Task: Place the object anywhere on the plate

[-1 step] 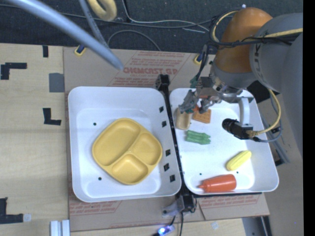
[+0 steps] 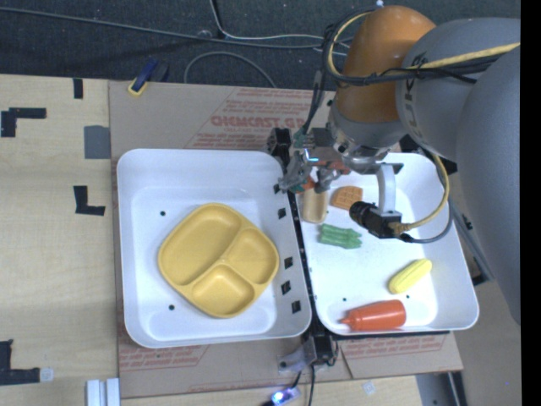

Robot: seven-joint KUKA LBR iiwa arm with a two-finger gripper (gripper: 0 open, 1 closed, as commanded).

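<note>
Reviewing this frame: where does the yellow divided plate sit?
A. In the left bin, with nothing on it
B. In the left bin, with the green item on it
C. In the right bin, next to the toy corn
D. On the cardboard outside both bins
A. The yellow divided plate lies in the left bin with its compartments bare, while the green item lies in the right bin.

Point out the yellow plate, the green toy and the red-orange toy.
yellow plate (image 2: 218, 259): camera view, on the ridge between its compartments.
green toy (image 2: 340, 237): camera view, its middle.
red-orange toy (image 2: 374, 315): camera view, mid-body.
</note>
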